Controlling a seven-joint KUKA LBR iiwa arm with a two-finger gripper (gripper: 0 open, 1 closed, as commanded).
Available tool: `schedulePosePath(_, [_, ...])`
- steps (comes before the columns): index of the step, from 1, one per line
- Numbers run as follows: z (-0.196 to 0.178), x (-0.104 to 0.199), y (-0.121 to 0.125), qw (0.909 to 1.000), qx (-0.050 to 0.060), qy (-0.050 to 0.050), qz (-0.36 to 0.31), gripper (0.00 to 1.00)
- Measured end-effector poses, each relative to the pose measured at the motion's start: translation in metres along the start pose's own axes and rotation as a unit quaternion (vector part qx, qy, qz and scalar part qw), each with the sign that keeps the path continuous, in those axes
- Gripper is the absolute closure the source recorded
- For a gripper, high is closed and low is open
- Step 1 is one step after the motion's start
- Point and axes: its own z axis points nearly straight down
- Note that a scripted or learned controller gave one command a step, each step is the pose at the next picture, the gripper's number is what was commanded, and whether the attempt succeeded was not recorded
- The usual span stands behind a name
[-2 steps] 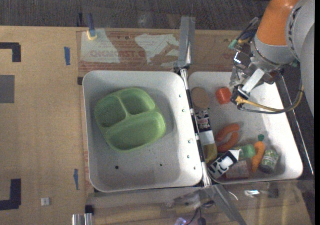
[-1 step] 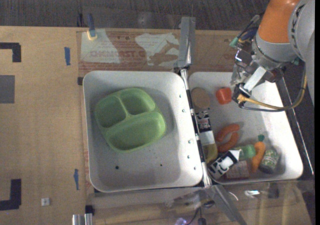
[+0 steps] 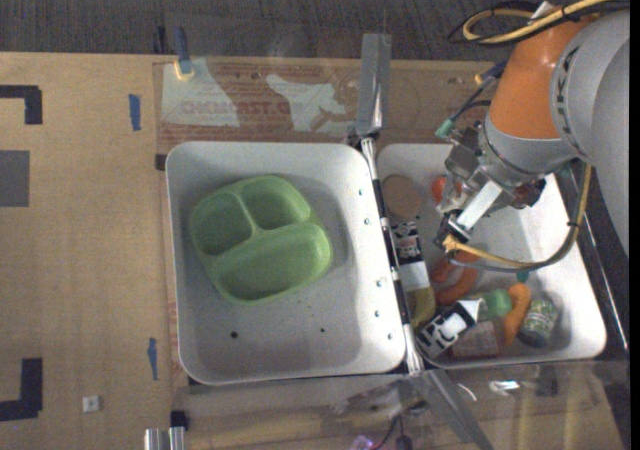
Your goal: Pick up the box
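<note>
Inspected from above, at a slant. Two shallow white bins side by side on a tan surface (image 3: pixel 80 268), with strips of blue and black tape in the left part of the frame.

Left bin (image 3: pixel 190 338), centre of frame: holding one green divided plate (image 3: pixel 262 238), lying flat, slightly toward the bin's upper left.

Right bin (image 3: pixel 585 338), right of centre: crowded along its left and lower sides. Box (image 3: pixel 411 266) found lying flat against the left wall of this bin, long and narrow, black-and-white print at its upper end, yellowish toward its lower end. Brown round disc (image 3: pixel 403 195) just above the box, in the bin's upper left corner. Black-and-white packet (image 3: pixel 446 326) just below the box, near the lower left corner. Orange piece (image 3: pixel 456 284) to the right of the box. Carrot (image 3: pixel 518 304), small can (image 3: pixel 540 320) and green-capped bottle (image 3: pixel 494 306) grouped along the lower edge.

Grey arm (image 3: pixel 590 88) with orange band entering from the upper right of the frame, angled down and left over the right bin. Claw (image 3: pixel 450 236) positioned low over the bin's left half, just right of the box's upper end and above the orange piece. Open or closed: cannot tell, tip too small and cluttered with cables. Nothing seen gripped. Box resting in the bin, not lifted.
</note>
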Motion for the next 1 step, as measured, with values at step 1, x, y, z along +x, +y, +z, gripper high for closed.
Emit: schedulePosePath(1, [-0.0098, 0.0008, 0.0001, 1.0000, 0.000, 0.000, -0.001, 1.00])
